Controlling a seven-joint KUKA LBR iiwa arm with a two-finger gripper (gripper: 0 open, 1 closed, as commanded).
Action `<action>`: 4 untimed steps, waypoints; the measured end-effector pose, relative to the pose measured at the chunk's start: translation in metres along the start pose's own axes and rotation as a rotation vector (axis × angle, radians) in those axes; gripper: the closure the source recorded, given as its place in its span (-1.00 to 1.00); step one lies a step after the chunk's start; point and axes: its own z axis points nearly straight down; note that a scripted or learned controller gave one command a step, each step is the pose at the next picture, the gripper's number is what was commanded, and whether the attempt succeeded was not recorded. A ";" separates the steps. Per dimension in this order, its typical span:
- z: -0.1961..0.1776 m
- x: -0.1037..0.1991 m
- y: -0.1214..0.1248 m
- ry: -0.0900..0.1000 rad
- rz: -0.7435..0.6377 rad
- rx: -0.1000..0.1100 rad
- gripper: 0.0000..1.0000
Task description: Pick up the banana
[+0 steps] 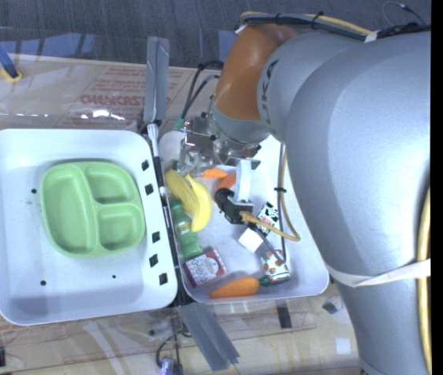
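Camera view: banana (191,198) lying in right bin (309,278), against left wall. Hand (198,153) hovering just above its upper end; opening — cannot tell. I'm judging banana light, smooth, curved; gripping across mid-body.

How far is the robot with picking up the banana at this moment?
Done: the gripper is down in the right bin, near the banana's upper end. In hand: nothing that I can confirm. Left: the banana lies among the other items and must be grasped and lifted.
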 end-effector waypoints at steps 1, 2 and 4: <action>0.001 -0.001 0.000 -0.001 0.002 0.002 -1.00; 0.001 -0.016 -0.078 -0.001 -0.045 0.003 -1.00; -0.006 -0.017 -0.078 -0.003 -0.048 0.009 -1.00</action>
